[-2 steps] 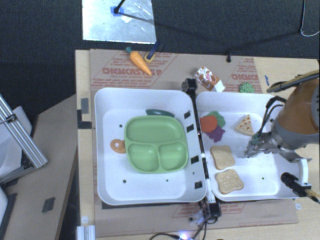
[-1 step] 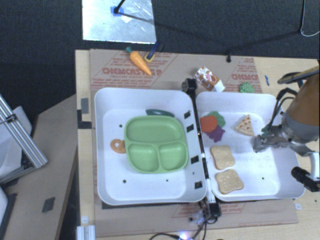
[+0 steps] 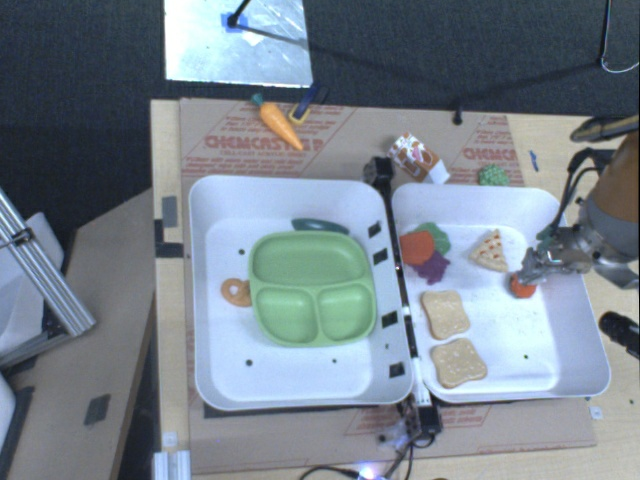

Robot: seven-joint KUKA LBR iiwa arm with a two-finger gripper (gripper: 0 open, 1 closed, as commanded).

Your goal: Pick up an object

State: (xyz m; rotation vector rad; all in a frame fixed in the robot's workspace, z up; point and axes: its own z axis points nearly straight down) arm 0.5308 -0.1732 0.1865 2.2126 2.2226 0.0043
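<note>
A: What lies around the tabletop (image 3: 166,230)?
B: Dark carpeted floor (image 3: 70,78) on the far side and left. A shiny silver sheet (image 3: 238,28) lies on it, a blue tape patch near its middle.
A: And on the left?
B: A lower tan surface (image 3: 95,298), with slanted metal rails (image 3: 40,278) crossing it.

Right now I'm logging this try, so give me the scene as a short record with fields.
left bin: green divided plate, small orange ring
right bin: two toast slices, pizza wedge, red and purple pieces, small red piece
outside bins: carrot, small carton
gripper: over right bin, just above small red piece
</note>
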